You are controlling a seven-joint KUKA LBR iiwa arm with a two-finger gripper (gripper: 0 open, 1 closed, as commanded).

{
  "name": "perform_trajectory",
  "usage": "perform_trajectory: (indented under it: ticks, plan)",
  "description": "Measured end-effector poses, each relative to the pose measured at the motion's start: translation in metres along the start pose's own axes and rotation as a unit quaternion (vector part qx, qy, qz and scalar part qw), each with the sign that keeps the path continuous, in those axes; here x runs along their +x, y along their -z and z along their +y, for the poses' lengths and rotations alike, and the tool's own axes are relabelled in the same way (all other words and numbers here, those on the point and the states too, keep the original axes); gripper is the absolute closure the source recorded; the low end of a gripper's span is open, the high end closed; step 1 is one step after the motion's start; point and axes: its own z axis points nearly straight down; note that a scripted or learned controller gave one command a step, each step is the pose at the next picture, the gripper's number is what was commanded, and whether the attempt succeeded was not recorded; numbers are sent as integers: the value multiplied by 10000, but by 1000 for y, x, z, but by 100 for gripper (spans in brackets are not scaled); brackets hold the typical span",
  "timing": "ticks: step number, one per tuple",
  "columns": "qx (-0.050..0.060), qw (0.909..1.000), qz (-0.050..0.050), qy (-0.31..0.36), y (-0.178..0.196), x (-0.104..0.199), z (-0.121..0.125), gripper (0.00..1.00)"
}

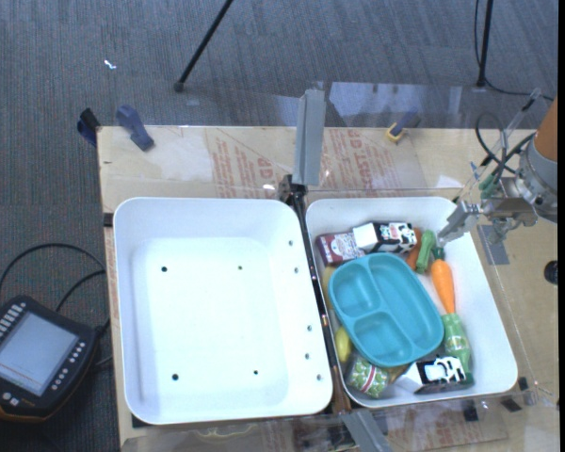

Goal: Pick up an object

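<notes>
The right bin (505,339) holds a blue divided tray (386,311) in its middle. Along its right side lie an orange carrot (442,285) and a green bottle (457,335). At the far end are a maroon carton (339,248), a black-and-white cow carton (395,236) and a green item (426,250). A green can (367,377) and a second cow carton (443,372) sit at the near end, and a yellow piece (343,345) shows beside the tray. My gripper (473,234) hangs over the bin's far right corner, above the carrot's top, open with nothing between its fingers.
The left bin (217,314) stands beside the right one. A grey upright post (311,144) rises behind the gap between the bins. A teach pendant (33,351) lies on the floor at lower left. Cables (504,144) hang near the arm at the right.
</notes>
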Motion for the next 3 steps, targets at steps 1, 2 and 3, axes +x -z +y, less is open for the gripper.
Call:
perform_trajectory:
  ticks: [1, 2, 3]
  plan:
    - [7, 9991, 26, 415, -164, -7, -28, 0]
    - [12, 9993, 23, 381, -155, -10, -29, 100]
    - [8, 9993, 22, 383, -154, -10, -29, 0]
